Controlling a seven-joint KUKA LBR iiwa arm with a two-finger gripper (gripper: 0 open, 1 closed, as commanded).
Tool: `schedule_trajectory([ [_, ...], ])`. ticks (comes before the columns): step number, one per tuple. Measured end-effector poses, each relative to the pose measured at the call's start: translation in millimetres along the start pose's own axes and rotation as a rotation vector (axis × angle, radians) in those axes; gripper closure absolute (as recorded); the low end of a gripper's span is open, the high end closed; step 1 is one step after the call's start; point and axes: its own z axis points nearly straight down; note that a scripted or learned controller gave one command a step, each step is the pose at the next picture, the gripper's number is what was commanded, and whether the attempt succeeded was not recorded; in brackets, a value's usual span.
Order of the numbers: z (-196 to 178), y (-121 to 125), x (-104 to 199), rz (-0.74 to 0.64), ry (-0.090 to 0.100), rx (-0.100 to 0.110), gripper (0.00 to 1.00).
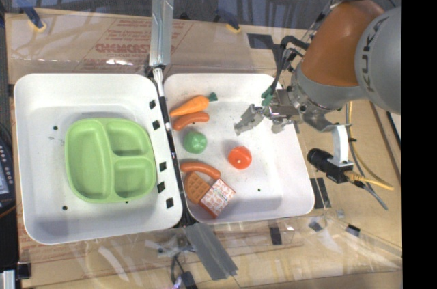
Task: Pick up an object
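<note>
The claw (247, 120) hangs over the right bin (290, 193), released and holding nothing, with the orange ball (240, 157) (near the green one (195, 141)) just at its six o'clock.

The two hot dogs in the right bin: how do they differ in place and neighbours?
The upper hot dog lies just below the carrot, nearer the bin's far side. The lower hot dog lies nearer the front, just above the waffle. Both are orange-red, lie flat, and sit close to the divider between the bins.
</note>
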Motion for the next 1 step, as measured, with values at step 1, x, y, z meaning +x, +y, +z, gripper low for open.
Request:
schedule_trajectory([
  [1, 148.6, -30.6, 30.0, -0.274, -0.005, -0.012, 0.00],
])
